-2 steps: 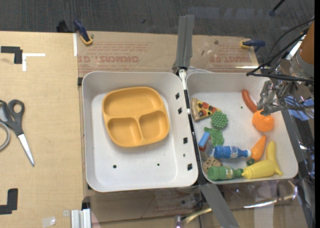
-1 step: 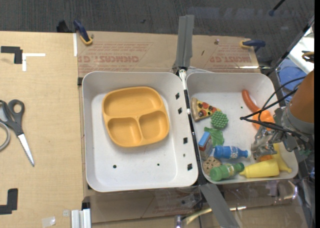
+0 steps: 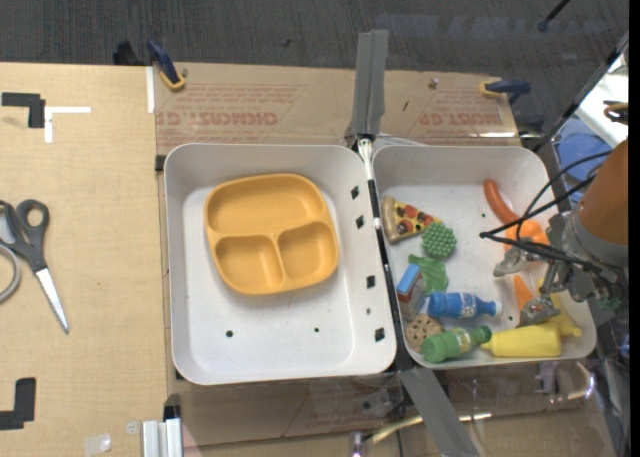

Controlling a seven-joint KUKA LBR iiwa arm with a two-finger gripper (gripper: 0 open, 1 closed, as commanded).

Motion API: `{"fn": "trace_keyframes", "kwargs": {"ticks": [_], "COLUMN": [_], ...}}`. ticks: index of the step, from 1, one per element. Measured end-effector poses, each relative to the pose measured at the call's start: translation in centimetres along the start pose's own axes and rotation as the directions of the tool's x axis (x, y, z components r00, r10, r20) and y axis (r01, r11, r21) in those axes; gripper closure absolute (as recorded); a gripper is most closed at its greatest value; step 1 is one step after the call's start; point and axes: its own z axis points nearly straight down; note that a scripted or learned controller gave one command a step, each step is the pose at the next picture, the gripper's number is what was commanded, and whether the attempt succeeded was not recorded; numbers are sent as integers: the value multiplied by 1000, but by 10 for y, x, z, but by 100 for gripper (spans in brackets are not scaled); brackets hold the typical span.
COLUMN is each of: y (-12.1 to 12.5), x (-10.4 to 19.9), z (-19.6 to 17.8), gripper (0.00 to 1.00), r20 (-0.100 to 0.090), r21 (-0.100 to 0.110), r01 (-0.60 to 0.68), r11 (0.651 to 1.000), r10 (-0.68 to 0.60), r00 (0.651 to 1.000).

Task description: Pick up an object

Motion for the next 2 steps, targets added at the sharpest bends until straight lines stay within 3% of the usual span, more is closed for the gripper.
{"fn": "trace_keyframes", "kwargs": {"ticks": [1, 2], "y": [20, 20], "x": [-14, -16], "z": [1, -8], "gripper": [0, 100], "r20": [-5, -1], "r21": [-2, 0], "r01": [-33, -29], "r11": [999, 1000], "r10": [33, 29], "r00": [999, 1000]}}
